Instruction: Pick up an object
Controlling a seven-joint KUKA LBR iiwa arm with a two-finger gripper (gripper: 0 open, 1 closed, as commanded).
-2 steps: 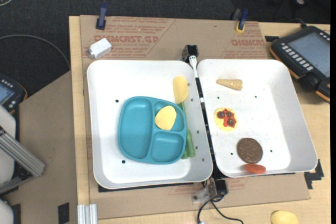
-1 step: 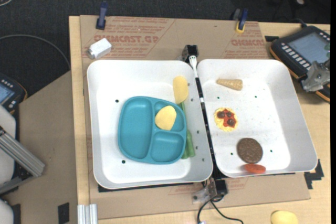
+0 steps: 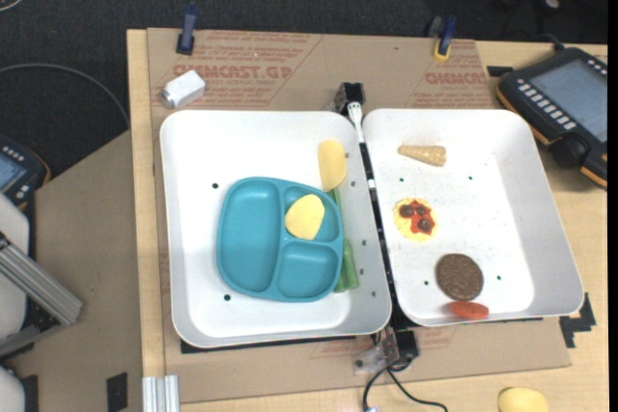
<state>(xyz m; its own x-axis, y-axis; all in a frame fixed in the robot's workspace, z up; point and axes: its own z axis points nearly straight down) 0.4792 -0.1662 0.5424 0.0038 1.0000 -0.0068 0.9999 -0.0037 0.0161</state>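
Obs., near to far. At the worktop's (image 3: 290, 357) near edge you have a tangle of cable and a clip (image 3: 391, 349) at the seam between the two bins, and a yellow object (image 3: 522, 399) at the near right corner, off the bins.

Right bin (image 3: 541, 236), near edge: a small red piece (image 3: 469, 310) lies against the wall, touching or just beside a brown round disc (image 3: 459, 276). Further in, a yellow disc with red and dark spots (image 3: 416, 219) sits near the bin's left wall. Toward the far edge, a tan cone-shaped piece (image 3: 423, 154) lies with its long axis running left to right, the tip pointing left.

Left bin (image 3: 183, 236): a teal divided tray (image 3: 261, 241) occupies the middle. A yellow lump (image 3: 305, 217) rests in the tray's far right compartment. A pale yellow oblong (image 3: 331, 164) lies just beyond the tray toward the bin's far right corner, long axis near to far. A green strip (image 3: 345, 265) runs along the tray's right side, partly hidden.

Beyond the bins: a white block (image 3: 183, 89), a blue clamp (image 3: 186, 30) and a yellow-blue clamp (image 3: 443, 38) at the worktop's far edge.

Pincer: you cannot tell its state, nor which way any candidate lies from it. Judgement: since the arm enters from the right, the right bin's loose pieces are likely the shorter reach; the brown disc stands free on its far side.
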